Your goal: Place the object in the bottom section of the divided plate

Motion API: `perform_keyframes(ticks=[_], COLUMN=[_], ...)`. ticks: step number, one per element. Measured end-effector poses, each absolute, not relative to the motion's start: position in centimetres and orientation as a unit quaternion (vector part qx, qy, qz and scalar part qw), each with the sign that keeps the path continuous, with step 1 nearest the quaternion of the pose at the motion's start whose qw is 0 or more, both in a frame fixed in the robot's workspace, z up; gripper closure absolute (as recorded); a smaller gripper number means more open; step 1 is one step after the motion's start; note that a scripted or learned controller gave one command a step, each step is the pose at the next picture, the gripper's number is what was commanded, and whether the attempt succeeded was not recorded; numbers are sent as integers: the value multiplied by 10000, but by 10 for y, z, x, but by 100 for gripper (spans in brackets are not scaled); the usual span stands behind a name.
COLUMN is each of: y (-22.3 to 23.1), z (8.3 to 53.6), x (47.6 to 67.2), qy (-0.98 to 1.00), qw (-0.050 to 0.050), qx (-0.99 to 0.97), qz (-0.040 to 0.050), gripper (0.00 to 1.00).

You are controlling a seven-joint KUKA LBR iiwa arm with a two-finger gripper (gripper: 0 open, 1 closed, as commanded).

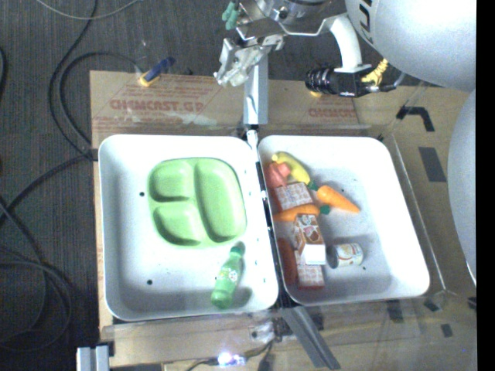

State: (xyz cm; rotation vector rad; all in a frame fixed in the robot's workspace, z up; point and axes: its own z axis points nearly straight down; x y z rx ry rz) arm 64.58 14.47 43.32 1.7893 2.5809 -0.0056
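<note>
One green bottle (228, 277) lying beside plate (199, 201).

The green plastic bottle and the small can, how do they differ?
The green plastic bottle lies in the left white bin, just below the green divided plate; the small pale can lies in the right white bin among other items. The bottle is longer and slimmer; the can is short and stubby. Both lie on their sides.

Two white bins (116, 284) are seen — the left one holds a pale green divided plate (199, 201) and a green bottle (227, 277). In the right bin, an orange carrot (337, 198) and a yellow banana (291, 165) are seen.
</note>
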Motion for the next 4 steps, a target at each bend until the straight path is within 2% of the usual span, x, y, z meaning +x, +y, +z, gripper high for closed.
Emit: perform_keyframes(ticks=[1,3,4], y=[57,57,34], z=[434,453,433], x=[611,612,662], qy=[8392,8386,7657], qw=[7,32,6], qx=[5438,5447,6432], qz=[-13,-34,-8], gripper=[100,100,100])
